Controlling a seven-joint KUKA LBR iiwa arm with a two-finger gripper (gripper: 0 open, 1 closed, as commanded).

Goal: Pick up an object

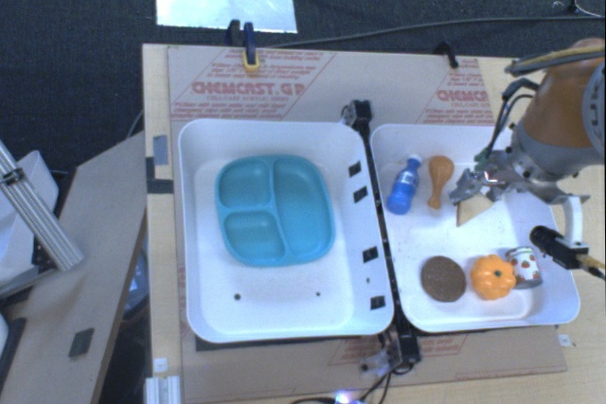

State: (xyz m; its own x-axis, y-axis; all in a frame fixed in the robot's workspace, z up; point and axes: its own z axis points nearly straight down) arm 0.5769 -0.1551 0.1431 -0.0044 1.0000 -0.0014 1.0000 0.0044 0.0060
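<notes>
1. Gripper [476, 183]: low over the right bin [559, 309], at the end of the grey arm [559, 123] with its orange band, which enters from the right. How far it is open cannot be told, nor whether it grasps anything.
2. Tan wedge [471, 210]: just beneath the gripper tip; contact cannot be judged.
3. Drumstick-shaped brown toy [438, 177]: just left of the gripper, lying lengthwise on the bin floor.
4. Blue bottle [403, 185]: beside the drumstick, near the bin's left wall, tilted.
5. Brown disc [442, 279]: flat in the near part of the bin.
6. Orange pumpkin [493, 276]: just right of the disc.
7. Small white, red-marked item [524, 266]: touching the pumpkin's right side.
8. Left bin [204, 298]: alongside the right bin; holds a teal divided plate [276, 209] near its centre.
</notes>
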